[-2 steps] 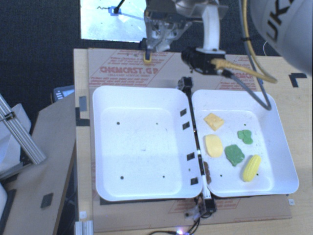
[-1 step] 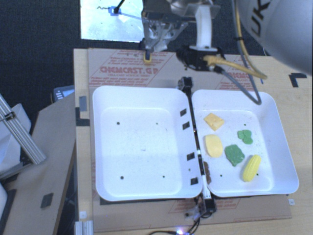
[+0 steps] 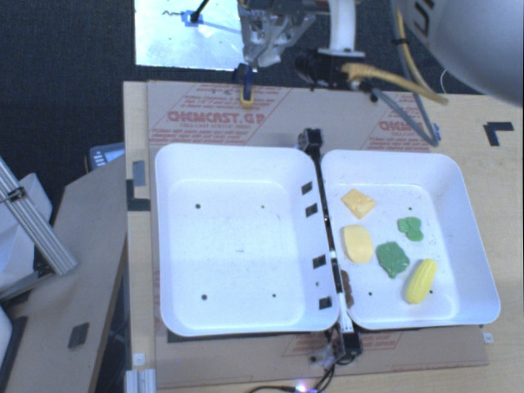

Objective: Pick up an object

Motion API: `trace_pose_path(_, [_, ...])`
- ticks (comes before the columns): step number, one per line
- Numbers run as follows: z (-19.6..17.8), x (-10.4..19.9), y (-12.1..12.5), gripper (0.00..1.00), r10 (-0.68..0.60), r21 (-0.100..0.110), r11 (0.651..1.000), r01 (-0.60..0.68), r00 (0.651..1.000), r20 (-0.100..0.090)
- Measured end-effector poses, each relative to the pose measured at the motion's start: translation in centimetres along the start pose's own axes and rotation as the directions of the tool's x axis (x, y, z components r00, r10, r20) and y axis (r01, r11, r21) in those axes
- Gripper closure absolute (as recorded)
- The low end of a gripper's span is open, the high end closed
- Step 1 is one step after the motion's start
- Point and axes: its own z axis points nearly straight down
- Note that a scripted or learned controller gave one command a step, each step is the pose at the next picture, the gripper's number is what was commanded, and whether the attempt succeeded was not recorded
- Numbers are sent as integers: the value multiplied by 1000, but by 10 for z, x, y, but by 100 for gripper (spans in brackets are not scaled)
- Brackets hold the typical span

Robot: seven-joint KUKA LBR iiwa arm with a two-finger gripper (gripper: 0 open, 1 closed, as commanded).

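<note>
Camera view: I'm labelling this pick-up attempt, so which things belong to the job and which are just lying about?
Part of the job: gripper; right bin; yellow wedge; pale yellow oval; small green piece; larger green piece; yellow corn-shaped piece.
Just lying about: left bin; printed cardboard sheet; metal rail.

A: left bin (image 3: 237,244) and right bin (image 3: 442,187): smooth white plastic, slight sheen.
B: sheet (image 3: 213,113) under them: brown printed paper facing, matt. bench (image 3: 90,301): matt wood board.
A: arm shell (image 3: 467,23) glossy grey. rail (image 3: 33,228) at left: bare ribbed metal. yellow cob piece (image 3: 421,281) looks like matt plastic.
</note>
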Motion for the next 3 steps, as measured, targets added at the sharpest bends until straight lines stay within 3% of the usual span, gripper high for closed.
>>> trace_pose_path(1, [36, 0, 17, 100, 0, 4, 1000, 0, 1000, 1])
trace_pose_path(2, [-1, -11, 44, 100, 1, -2, 1000, -1, 1000, 0])
trace_pose_path(3, [107, 0, 38, 100, -3, 14, 1000, 3, 1000, 4])
